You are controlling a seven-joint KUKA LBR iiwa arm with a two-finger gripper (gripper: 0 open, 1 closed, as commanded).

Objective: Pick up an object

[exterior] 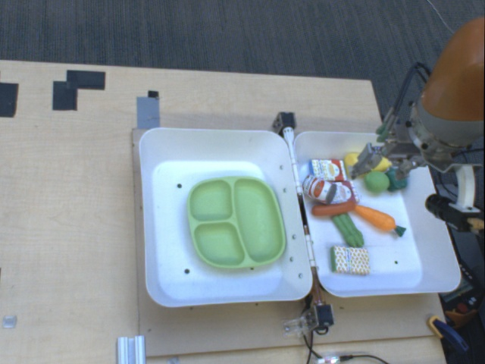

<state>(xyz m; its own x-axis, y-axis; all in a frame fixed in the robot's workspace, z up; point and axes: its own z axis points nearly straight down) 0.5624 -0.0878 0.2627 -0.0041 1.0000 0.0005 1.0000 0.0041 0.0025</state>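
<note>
Hovering my claw [377, 161] over the right bin's far side, grip state unclear; round green plastic ball [377, 181] lies just nearer.

1. Left bin [151, 203]: the green divided plate [236, 222] fills the middle; you get bare white floor only as a ring around it.
2. Right bin [424, 271]: items crowd its upper left, namely small carton [327, 168], can [328, 191], carrot [375, 218], green pod [348, 229], green ball [376, 181].
3. Patterned block [350, 260] sits apart, lower down.
4. Right and lower-right floor lies open to you.
5. Arm [455, 89] overhangs the upper-right corner.
</note>
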